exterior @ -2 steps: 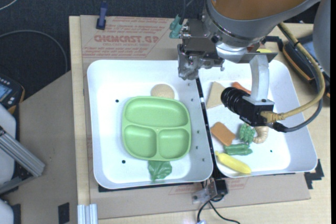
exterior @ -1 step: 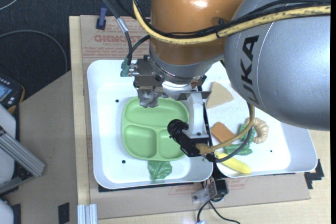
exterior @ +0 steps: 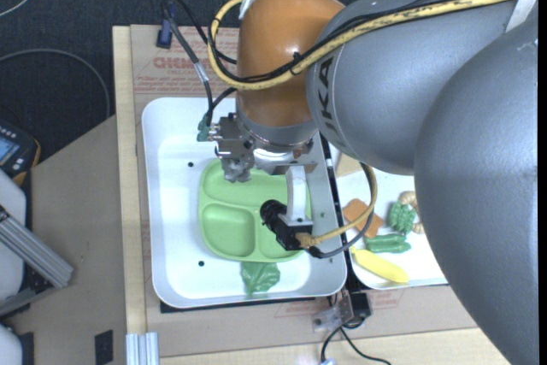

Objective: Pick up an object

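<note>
The grey arm [exterior: 427,90] comes in from the right and bends steeply down over the left white bin [exterior: 167,184], its orange band [exterior: 278,55] sitting directly above the wrist so that the whole wrist points almost straight at the bin floor. A yellow and black cable [exterior: 385,17] runs along the arm and loops around the orange band. The hand [exterior: 238,169] hangs low over the far end of a green divided plate [exterior: 226,222], which lies flat in the left bin; the arm's bulk hides the fingers, so I cannot tell how wide the hand is or whether it has hold of anything. A black fitting on the wrist [exterior: 278,218] overlaps the plate's right side. Just beyond the plate's near edge, a small green leafy toy [exterior: 260,277] rests on the bin floor. To the right of the plate, past the bin wall, the right bin holds a yellow banana [exterior: 380,266], a green vegetable toy [exterior: 386,245] and an orange piece [exterior: 361,214]
</note>
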Robot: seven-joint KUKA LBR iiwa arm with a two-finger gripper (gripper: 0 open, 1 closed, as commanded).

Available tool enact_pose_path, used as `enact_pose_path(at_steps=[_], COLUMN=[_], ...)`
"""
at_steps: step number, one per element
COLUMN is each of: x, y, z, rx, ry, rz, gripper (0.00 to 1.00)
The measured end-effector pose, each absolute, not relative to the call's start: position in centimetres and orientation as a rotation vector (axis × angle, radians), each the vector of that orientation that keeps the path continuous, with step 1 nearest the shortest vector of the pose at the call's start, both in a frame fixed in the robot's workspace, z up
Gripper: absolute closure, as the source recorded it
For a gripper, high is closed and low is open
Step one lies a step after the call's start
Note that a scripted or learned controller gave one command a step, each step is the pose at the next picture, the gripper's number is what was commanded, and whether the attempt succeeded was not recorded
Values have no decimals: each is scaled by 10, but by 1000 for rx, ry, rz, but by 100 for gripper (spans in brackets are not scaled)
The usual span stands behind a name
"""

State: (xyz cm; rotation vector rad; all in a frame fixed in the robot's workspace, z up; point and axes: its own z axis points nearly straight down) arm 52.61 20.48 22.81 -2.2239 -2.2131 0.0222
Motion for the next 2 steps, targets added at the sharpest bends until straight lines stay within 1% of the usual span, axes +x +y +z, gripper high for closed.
enact_pose_path(at_steps=[1,2], x=[555,475], y=[219,226], z=[196,211], rx=[-2220,-2214], ry=[-2222,-2221], rz=[3,9], gripper=[100,100])
